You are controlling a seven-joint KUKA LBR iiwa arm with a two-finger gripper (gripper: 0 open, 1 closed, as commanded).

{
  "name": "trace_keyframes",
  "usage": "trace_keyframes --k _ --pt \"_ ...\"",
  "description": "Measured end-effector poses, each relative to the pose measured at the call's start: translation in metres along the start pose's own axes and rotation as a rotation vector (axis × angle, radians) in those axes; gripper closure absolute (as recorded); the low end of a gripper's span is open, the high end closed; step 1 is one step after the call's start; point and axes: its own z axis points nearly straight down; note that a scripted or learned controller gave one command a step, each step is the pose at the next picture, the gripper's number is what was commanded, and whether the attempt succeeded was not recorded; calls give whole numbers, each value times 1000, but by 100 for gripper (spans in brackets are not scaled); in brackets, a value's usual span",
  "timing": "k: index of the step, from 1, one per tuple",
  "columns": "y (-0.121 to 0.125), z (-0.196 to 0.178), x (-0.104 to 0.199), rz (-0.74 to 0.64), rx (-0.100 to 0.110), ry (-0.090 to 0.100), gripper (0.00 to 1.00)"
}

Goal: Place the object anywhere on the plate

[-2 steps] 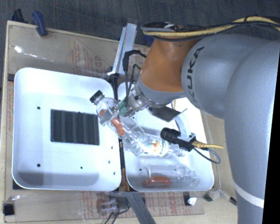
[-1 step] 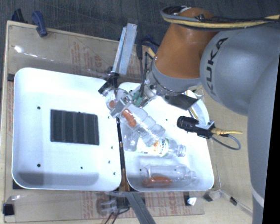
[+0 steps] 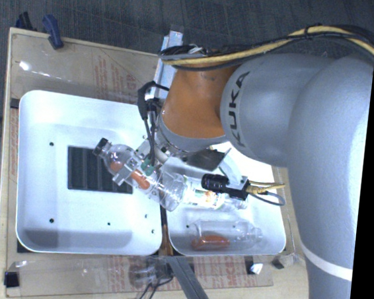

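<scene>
A dark grey rectangular plate (image 3: 92, 169) lies flat in the left white bin (image 3: 43, 130). My gripper (image 3: 128, 167), a clear plastic assembly under the orange wrist band, hangs over the plate's right edge. A small orange piece with a green bit (image 3: 142, 180) shows right at the gripper, just off the plate's right side. Glare on the clear parts hides whether it is gripped. A clear object with an orange core (image 3: 214, 238) lies in the right bin (image 3: 271, 237) near the front wall.
The arm's big grey body covers most of the right bin and the bench's right side. The wall between the two bins (image 3: 162, 222) runs just right of the gripper. A blue clamp (image 3: 52, 30) sits at the bench's back left corner.
</scene>
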Motion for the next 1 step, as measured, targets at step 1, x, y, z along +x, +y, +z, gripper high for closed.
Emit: trace_keyframes --k 1 --pt "0 -1 -1 1 -1 -1 0"
